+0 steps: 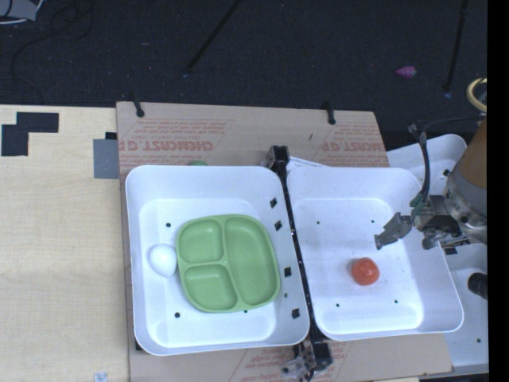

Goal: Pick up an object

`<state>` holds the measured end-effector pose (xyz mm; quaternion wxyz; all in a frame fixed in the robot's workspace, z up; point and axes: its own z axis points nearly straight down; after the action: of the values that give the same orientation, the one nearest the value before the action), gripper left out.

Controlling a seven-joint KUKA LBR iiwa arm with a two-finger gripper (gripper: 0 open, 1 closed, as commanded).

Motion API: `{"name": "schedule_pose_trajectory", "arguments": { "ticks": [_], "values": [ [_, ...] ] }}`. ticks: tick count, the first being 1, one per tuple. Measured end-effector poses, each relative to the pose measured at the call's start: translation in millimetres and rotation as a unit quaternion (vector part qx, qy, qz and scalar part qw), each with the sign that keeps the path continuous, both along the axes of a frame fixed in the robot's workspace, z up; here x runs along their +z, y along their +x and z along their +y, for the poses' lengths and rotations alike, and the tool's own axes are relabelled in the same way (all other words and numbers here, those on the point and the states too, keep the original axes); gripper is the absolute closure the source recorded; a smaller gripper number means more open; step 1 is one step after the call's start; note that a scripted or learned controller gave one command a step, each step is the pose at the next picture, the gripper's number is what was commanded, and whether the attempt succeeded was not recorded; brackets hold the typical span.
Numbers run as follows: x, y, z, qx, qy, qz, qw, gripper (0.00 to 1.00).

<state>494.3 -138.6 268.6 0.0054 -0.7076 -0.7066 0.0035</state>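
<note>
Right bin (398, 321): red ball (365, 271) below-left of end effector (395, 231)

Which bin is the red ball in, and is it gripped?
Right bin. Red ball lies loose on its floor; gripper is up and right of it, apart.

Dark floor (238, 38), pale wooden bench (56, 253)

Arm (475, 183) enters from right edge, wrist leaning in low over right-hand side of the scene. Orange band visible near upper right, grey wrist housing below it. Black cable loops up and over wrist. Gripper (395, 231) points left and slightly down, dark fingers (388, 235) extended ahead of wrist. Nothing seen between fingers; opening unclear from this angle.
</note>
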Motion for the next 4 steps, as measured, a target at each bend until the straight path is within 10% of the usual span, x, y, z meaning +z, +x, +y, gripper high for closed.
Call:
{"name": "schedule_pose_trajectory", "arguments": {
  "ticks": [4],
  "values": [
    [-130.8,1.4,-2.8,0.001,0.0001,-0.002,1.0,0.0]
  ]
}}
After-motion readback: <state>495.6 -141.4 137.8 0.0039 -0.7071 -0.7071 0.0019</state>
